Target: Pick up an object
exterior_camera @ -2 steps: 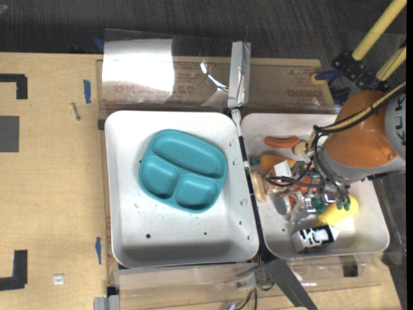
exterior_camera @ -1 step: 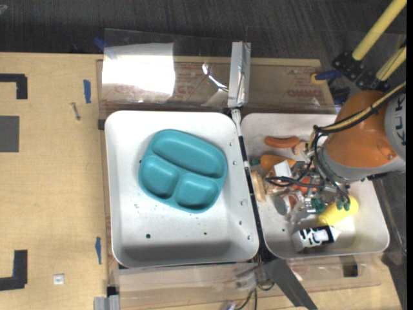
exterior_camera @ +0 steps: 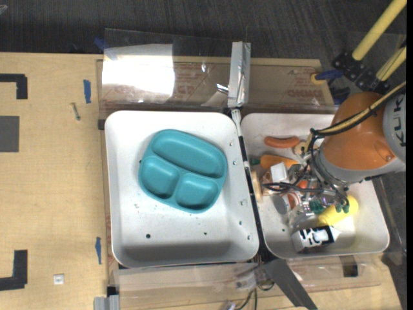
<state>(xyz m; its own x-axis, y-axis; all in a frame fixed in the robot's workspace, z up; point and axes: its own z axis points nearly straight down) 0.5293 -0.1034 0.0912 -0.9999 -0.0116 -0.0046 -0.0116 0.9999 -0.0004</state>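
Over the right bin, we see the gripper low among clutter, a yellow object just beside it; its grip we cannot tell. 1 teal plate lies in the left bin.

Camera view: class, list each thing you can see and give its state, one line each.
Teal plate: lying in the middle of the left bin, nothing on it.
Orange thing: lying at the back of the right bin, apart from the gripper.
Yellow thing: lying close beside the gripper.
Gripper: lowered into the right bin, among small things.
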